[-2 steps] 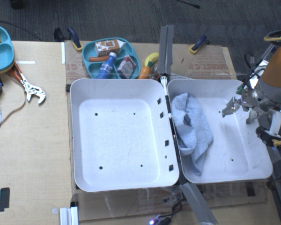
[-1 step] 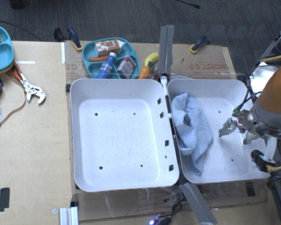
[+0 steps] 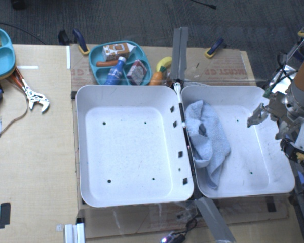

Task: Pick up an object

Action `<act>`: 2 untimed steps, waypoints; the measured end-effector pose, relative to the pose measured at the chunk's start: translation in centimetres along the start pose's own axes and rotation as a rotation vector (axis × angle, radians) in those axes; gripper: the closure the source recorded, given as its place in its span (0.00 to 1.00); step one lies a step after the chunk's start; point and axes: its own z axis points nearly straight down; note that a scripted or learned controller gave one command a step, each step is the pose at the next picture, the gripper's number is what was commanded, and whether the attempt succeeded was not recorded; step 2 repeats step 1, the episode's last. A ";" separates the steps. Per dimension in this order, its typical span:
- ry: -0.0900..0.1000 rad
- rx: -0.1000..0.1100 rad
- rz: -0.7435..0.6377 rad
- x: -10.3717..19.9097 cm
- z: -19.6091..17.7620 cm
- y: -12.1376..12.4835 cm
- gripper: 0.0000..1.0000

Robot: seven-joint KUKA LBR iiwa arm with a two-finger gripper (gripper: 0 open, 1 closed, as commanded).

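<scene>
Blue-grey cloth (image 3: 206, 142) crumpled in right bin (image 3: 253, 186), against its left wall. Left bin (image 3: 91, 151) bare white. Gripper (image 3: 266, 119) at right bin's right side, above floor, well apart from cloth; jaw state cannot tell.

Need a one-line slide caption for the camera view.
Gripper hovers over the right bin, beside a crumpled blue cloth.
</scene>
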 end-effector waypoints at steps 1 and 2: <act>0.001 0.003 0.141 -3.8 3.8 -4.4 0.00; 0.001 0.003 0.141 -3.8 3.8 -4.4 0.00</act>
